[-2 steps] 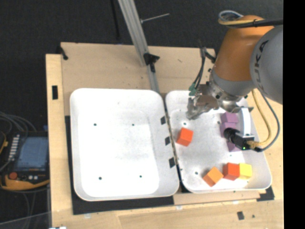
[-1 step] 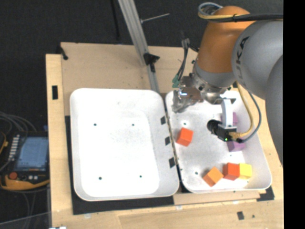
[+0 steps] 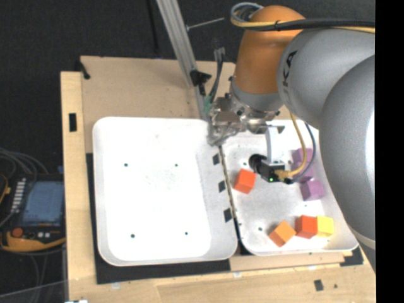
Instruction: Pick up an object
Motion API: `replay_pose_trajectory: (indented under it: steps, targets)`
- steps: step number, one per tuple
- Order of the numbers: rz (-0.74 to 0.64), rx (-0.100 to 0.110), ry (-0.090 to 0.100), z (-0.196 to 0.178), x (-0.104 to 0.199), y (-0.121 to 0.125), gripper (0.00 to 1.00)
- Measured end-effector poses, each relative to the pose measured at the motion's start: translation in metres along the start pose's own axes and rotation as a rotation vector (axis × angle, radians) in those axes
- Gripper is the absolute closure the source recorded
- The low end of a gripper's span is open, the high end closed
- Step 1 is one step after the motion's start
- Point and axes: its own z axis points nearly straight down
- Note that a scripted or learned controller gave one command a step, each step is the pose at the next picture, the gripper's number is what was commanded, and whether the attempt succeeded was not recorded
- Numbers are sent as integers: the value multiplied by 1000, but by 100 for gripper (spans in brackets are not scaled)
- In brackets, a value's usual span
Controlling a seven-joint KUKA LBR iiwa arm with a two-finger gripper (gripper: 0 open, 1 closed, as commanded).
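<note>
a pale wooden bench [image 3: 74, 169] stands on dark, speckled flooring [image 3: 38, 30]; a black mat [image 3: 90, 188] lies under the bins, showing along the left edge and the front; at far left, on the floor, a handheld control pad [image 3: 33, 210] with a bluish screen and orange casing rests beside loose grey cables [image 3: 16, 163]; a slanted metal rail [image 3: 177, 36] rises from the bench's far side.

You're looking at a robotics lab cell. A plywood bench [image 3: 145, 74] stands on dark carpet and bears two shallow white bins [image 3: 158, 188] side by side. The grey and orange industrial arm [image 3: 297, 55] reaches in from the right. At far left, a teach pendant [image 3: 35, 210] with cables lies on the floor. An aluminium strut [image 3: 180, 43] rises behind the bench.
</note>
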Motion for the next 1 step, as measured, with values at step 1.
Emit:
replay_pose_trajectory:
  steps: [1]
  targets:
    - [2,0,-3,-1,-3,0,0]
